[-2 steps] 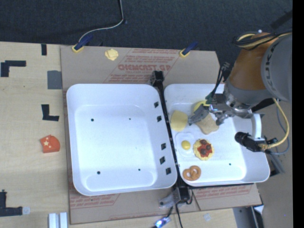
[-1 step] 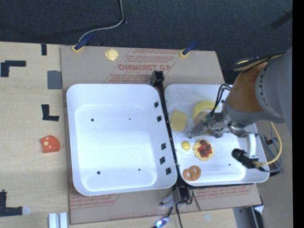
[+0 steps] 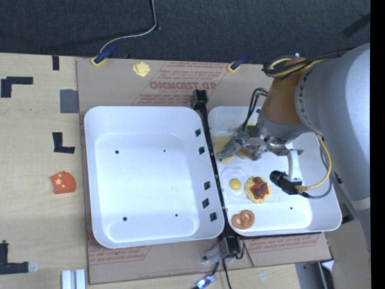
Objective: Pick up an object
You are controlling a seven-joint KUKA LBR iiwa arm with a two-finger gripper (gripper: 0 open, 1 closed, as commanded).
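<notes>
Gripper (image 3: pixel 231 151) is low in the right bin (image 3: pixel 313 221), arm bent down from the right; its opening I cannot tell. Pretzel (image 3: pixel 243 220), pizza toy (image 3: pixel 257 189) lie near.

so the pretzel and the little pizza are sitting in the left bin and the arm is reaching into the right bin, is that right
Not quite. The pretzel and the little pizza lie in the right bin, not the left bin. The camera view shows them near that bin's front, below the gripper. The arm does reach into the right bin.
</notes>
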